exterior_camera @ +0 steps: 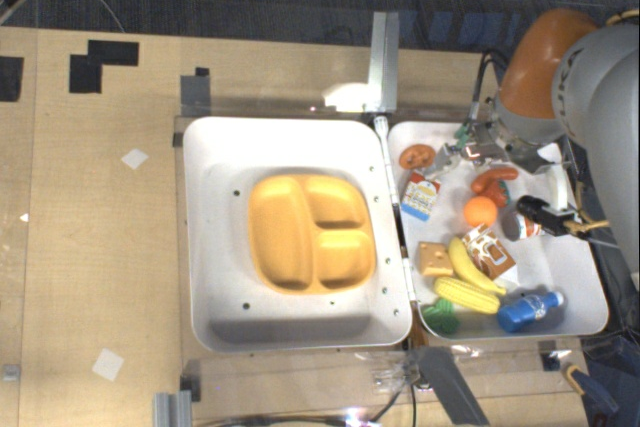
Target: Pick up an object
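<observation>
The arm (pixel 575 75), smooth grey with an orange band, hangs over the far end of the right bin (pixel 590 290). Its gripper (pixel 468 150) is a metal tangle hovering above the bin floor; I cannot tell how it is set, and nothing sits in it.

The toys lie heaped in that shallow white bin: a round pizza (pixel 417 156), a milk carton (pixel 420 196), a red sausage (pixel 494 178) just beside the gripper, a glossy orange (pixel 481 212), a toast slice (pixel 434 258), a curved banana (pixel 470 265), knobbly corn (pixel 464 294), a blue bottle (pixel 526 309).

In the left bin (pixel 215 215) rests a yellow plastic tray (pixel 308 230) with three rounded wells.
</observation>
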Tool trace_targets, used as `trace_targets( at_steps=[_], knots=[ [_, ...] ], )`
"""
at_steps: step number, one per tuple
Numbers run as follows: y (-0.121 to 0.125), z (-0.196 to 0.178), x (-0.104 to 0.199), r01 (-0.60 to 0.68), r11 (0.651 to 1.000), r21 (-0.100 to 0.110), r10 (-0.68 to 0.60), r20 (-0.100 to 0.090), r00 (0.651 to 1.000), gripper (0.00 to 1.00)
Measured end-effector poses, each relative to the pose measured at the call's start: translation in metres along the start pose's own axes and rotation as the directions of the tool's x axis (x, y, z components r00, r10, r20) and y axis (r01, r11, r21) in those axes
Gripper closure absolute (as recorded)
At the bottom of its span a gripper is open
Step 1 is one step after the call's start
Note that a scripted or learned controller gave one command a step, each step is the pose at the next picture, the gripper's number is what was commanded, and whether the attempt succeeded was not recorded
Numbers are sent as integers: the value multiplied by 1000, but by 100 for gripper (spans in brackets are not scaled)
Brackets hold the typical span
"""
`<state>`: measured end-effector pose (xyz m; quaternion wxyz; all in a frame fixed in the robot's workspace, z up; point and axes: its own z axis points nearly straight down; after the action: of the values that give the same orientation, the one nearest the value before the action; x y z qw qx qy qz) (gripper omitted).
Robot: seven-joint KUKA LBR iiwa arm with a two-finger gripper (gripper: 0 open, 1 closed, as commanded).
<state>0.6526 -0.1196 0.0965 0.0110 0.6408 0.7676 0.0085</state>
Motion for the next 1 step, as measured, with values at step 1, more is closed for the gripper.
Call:
trace_targets(
  at_steps=[1],
  knots=[
    [3,-11,2,8,1000,-4,-8,1,1000,100]
  ],
)
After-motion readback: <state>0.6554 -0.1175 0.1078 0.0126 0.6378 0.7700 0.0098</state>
